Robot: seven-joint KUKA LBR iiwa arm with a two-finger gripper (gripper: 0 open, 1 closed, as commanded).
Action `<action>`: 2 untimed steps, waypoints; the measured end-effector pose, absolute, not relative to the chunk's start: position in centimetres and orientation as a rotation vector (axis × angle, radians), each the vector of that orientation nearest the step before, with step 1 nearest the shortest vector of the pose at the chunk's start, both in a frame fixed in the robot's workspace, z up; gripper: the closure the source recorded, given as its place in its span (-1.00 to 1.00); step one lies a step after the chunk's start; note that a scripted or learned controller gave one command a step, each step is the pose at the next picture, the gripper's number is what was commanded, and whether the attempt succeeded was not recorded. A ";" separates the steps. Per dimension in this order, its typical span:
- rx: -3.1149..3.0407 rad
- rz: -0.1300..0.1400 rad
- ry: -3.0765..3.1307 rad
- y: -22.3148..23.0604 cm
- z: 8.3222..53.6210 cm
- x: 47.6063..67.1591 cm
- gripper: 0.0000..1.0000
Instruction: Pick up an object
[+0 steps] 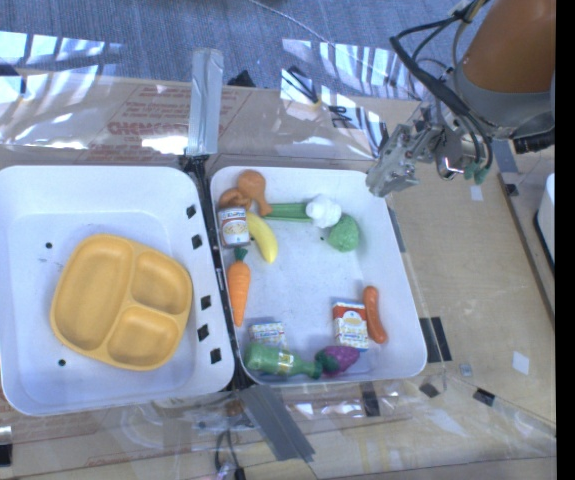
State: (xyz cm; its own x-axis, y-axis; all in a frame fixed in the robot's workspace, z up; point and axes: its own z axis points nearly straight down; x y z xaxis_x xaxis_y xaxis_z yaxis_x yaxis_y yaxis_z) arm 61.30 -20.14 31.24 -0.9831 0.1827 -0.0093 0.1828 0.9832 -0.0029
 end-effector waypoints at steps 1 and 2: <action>-0.014 0.005 3.149 -16.4 16.5 56.9 1.00; -0.019 -0.002 3.132 -12.3 24.2 63.2 1.00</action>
